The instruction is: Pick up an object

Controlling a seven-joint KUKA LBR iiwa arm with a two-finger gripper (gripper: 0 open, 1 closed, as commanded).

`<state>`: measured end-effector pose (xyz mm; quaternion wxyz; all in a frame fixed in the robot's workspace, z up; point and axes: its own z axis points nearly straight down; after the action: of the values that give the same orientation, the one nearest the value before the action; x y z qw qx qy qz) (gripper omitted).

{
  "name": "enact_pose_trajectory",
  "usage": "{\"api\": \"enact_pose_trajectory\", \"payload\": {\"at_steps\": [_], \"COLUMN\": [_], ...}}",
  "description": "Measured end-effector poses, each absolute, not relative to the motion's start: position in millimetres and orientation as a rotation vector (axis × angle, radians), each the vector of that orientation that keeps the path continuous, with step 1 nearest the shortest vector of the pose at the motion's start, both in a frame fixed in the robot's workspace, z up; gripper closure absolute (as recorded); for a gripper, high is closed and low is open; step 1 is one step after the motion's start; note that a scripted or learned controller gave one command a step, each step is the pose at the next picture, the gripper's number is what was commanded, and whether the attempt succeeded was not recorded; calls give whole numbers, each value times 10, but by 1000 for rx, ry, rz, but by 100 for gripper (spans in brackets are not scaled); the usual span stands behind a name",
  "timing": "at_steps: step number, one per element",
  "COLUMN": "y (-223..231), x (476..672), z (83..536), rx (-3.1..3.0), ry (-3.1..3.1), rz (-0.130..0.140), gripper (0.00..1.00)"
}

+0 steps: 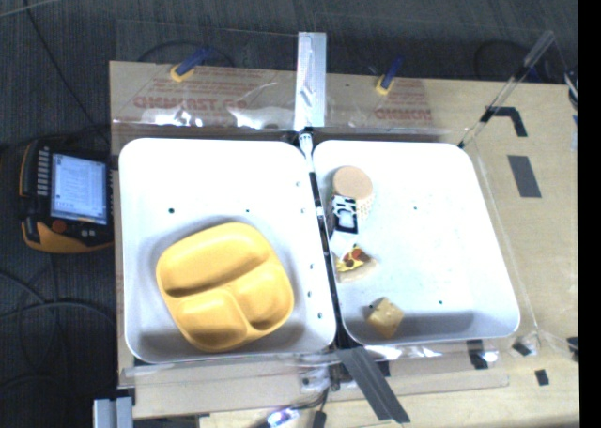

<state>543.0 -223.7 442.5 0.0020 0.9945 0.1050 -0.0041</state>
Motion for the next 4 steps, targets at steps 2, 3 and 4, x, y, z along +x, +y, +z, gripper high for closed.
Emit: {"api": "enact_pose_trajectory", "payload": {"at_steps": [2,3,4], "y": [-2234,-2231,-2228], "x": [5439,5445,5451], "z": [4599,4685,4772], "rx": [3116,3114,3111], "ry": [333,336,339], "rz": [-26,-32,-38], "gripper": [100,100,100]}}
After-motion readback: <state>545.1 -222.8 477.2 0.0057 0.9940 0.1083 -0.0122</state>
